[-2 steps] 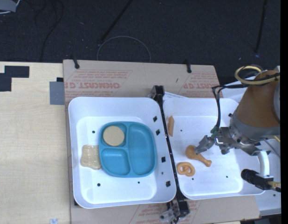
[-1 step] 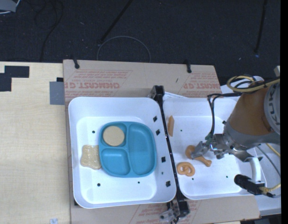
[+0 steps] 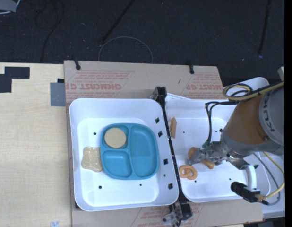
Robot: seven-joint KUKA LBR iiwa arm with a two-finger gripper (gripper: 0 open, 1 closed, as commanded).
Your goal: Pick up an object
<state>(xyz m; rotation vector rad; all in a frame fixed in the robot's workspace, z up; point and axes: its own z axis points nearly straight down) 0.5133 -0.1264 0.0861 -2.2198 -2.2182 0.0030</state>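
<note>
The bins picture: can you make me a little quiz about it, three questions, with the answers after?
1. True or false: the blue tray sits in the left bin.
2. What lies in the tray's top-left compartment? A) a round tan cookie B) a pretzel C) a green block
3. Fill in: the pretzel lies in the ____ bin, near the divider between the bins.

Key:
1. True. A pale waffle piece lies beside the tray, at its left edge.
2. A, the round tan cookie.
3. Right. It is in the right bin, just below and left of the gripper, which is down among small tan pieces.
</note>
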